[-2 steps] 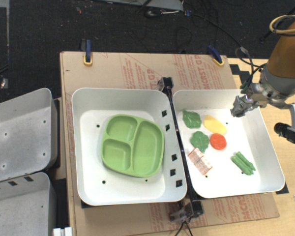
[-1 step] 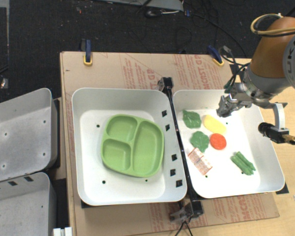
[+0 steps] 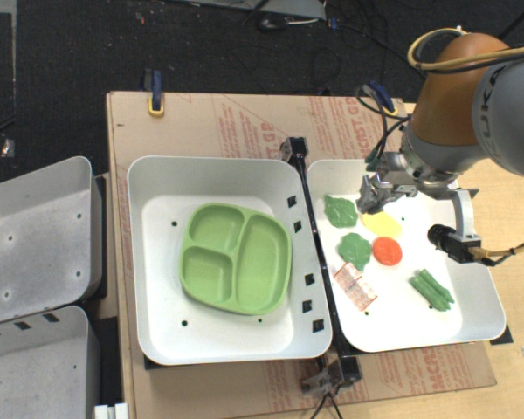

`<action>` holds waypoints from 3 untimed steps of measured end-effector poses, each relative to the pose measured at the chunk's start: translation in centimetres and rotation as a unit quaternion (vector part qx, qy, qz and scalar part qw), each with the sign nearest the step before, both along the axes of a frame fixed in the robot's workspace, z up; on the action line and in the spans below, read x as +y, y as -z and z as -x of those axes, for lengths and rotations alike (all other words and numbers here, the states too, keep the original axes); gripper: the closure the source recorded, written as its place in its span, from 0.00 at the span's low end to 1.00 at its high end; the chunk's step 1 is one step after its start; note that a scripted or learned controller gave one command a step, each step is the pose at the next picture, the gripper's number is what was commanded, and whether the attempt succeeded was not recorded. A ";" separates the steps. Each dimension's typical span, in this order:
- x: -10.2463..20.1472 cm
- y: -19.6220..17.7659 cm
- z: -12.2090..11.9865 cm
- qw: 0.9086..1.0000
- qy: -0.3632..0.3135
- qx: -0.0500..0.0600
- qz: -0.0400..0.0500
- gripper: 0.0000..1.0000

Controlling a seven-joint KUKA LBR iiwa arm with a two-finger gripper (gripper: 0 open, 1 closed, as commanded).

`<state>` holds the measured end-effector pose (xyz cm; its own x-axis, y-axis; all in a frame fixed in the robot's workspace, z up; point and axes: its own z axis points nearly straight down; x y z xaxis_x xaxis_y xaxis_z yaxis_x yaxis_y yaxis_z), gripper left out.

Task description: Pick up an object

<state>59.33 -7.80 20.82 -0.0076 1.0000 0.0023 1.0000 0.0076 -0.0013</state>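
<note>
One arm point(image 3: 472, 103) bent low over rt bin point(image 3: 480, 321), jaws' state unclear.

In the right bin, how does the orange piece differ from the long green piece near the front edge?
The orange piece is round and compact; the long green piece is narrow and stretched out at a slant. The orange piece lies close beside a yellow item and a green leafy item; the long green piece lies apart from the others, nearer the bin's front right corner. The orange piece is nearer the gripper. Both lie flat on the right bin.
</note>
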 end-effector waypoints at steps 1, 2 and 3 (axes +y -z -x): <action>4.7 0.1 0.4 1.000 0.000 0.000 0.001 1.00; 8.9 -0.7 0.2 1.000 0.000 -0.001 0.001 1.00; 13.9 -0.6 -0.3 1.000 0.000 -0.001 0.000 1.00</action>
